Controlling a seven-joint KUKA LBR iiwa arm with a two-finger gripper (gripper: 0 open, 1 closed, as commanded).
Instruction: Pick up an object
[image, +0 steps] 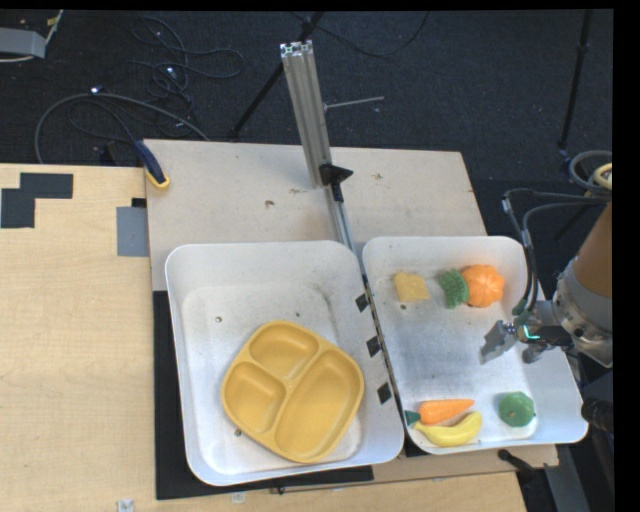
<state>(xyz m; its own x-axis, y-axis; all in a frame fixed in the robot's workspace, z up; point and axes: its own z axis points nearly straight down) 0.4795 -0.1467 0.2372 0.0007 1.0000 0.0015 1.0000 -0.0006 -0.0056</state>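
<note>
Currently, two shallow white bins are seen side by side on the desk (250, 190), and the right bin (440, 355) is taken as the landmark. Over the right part of that bin, just inside its right wall, the hand (505, 338) is seen, reaching in from the grey arm (590, 300); its dark fingers (494, 342) are pointed toward the bin's middle, and nothing is seen held between them, though it cannot be told whether they are spread or pressed together. Near the bin's far wall an orange ball-like fruit (484, 285) is found, with a green leafy piece (455, 287) touching its left side and a pale yellow block (411, 288) set a little further left. Along the bin's near wall a toy carrot (446, 410) is laid just above a yellow banana (452, 431), the two touching, and a round green object (517, 408) is placed to their right, near the bin's near right corner and apart from them. All these objects are seen well apart from the hand. To the left of the right bin, in the left bin (200, 300), a yellow divided plate (292, 390) is laid flat. Beyond the two bins an upright metal post (308, 110) is mounted on the desk.
</note>
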